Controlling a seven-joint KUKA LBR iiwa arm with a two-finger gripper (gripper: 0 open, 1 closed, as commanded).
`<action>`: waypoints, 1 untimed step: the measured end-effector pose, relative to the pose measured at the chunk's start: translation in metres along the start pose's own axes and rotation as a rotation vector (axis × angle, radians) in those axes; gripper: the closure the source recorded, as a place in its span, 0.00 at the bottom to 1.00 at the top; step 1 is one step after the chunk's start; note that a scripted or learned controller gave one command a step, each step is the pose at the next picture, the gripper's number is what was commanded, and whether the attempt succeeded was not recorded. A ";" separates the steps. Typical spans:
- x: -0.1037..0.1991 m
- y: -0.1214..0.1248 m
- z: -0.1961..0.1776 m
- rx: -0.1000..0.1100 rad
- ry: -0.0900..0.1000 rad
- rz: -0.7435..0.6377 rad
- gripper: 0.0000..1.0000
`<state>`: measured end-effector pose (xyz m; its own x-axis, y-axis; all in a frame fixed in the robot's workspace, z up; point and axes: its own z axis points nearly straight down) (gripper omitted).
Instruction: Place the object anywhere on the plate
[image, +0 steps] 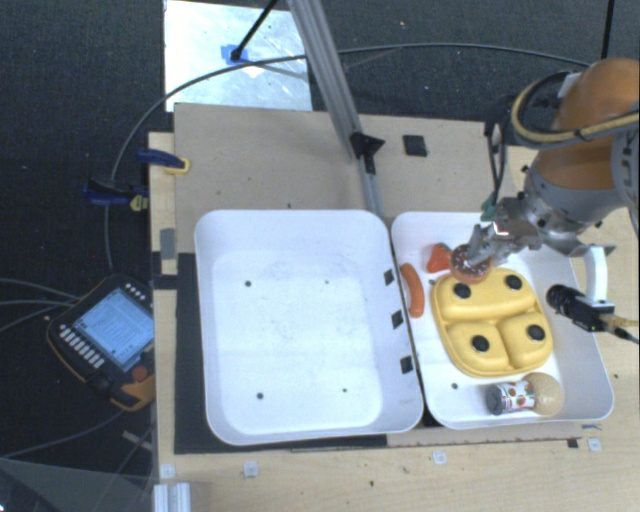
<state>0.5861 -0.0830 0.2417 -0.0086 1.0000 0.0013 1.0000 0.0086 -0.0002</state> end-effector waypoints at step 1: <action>0.045 -0.016 -0.004 0.000 0.001 -0.001 1.00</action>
<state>0.5702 -0.0383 0.2459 -0.0097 1.0000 0.0022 1.0000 0.0097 0.0001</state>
